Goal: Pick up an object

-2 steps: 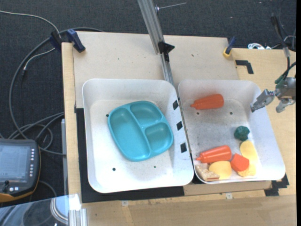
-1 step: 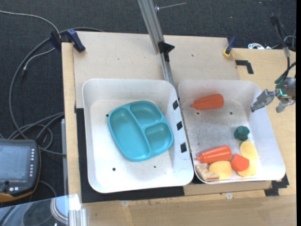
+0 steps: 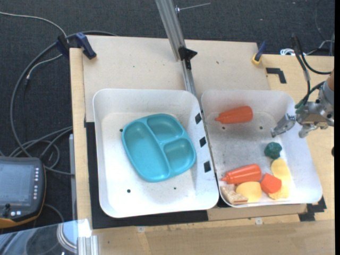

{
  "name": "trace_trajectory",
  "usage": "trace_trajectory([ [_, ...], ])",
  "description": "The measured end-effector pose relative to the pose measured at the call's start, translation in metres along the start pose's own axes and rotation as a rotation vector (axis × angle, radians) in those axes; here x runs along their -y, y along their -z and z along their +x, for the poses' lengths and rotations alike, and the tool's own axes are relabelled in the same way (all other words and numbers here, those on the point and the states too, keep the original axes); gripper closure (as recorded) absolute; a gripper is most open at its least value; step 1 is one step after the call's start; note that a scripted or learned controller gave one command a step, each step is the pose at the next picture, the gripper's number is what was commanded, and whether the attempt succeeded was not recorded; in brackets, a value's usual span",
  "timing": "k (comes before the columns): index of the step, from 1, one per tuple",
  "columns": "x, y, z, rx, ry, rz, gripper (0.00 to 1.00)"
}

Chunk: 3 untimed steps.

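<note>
We logged two white bins side by side on the bench: the left bin point(image 3: 106, 195) held a teal divided plate point(image 3: 158, 146) lying flat near its middle, tilted a little relative to the bin walls. The right bin point(image 3: 308, 163) held all the loose objects. An orange bottle point(image 3: 234, 115) lay on its side near the back wall, well apart from the rest, its long axis running nearly left-right with the narrow cap end pointing left toward the divider. A second orange bottle point(image 3: 243, 174) lay near the front, likewise roughly left-right, cap end left and slightly toward the front. Touching or just beside it at the front wall we noted a yellow piece point(image 3: 249, 190), a tan slice point(image 3: 232, 196), a red block point(image 3: 271, 183) and a yellow oblong point(image 3: 281, 170) that ran front to back. A dark green lump point(image 3: 273, 150) sat just behind that cluster, apart from both bottles. The gripper point(image 3: 291, 127) entered from the right at the right bin's right wall, above the floor, near the green lump but not touching it. Two fingers were visible, spread apart, with nothing between them. The cluster at the front was crowded, each piece hemmed in by neighbours; the back bottle had open floor on all sides. A metal pole point(image 3: 171, 20) crossed the bench behind the bins.
</note>
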<state>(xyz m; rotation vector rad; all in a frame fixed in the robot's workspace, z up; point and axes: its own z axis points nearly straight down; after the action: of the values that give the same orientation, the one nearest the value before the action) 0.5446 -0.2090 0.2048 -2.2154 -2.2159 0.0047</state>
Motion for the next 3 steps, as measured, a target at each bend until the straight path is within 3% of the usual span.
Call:
trace_trajectory([
  [2,0.005,-0.11,0.009,0.0,0.0,0.001,0.0],
  [3,0.002,-0.095,0.008,0.002,0.0,-0.009,1.0],
])
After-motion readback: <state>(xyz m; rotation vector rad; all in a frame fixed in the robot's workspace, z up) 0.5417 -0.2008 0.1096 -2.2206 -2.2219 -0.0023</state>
